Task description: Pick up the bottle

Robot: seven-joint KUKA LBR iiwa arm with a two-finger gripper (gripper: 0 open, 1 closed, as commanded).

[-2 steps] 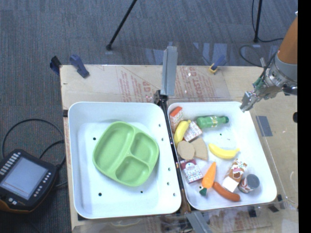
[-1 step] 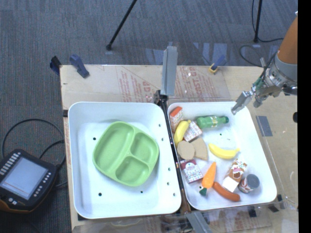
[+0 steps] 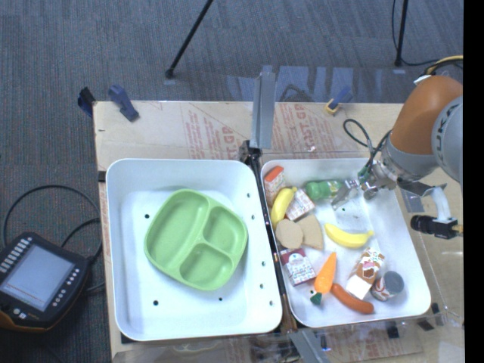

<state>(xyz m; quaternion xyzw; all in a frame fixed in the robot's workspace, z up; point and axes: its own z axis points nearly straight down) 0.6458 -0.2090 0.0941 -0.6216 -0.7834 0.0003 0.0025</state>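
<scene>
We see the metal claw (image 3: 352,190) just beside the green plastic bottle (image 3: 323,189) — lying flat in the smooth white bin (image 3: 401,237) — its grip we cannot tell.

My arm (image 3: 435,131) is cut off at the right edge. My tool (image 3: 355,190) is small and blurred, and its grip cannot be read. The green bottle (image 3: 324,189) beside it is partly covered at its right end. The tabletop (image 3: 189,127) runs off the lower edge. The carton (image 3: 299,266) labels are too small to read.
</scene>
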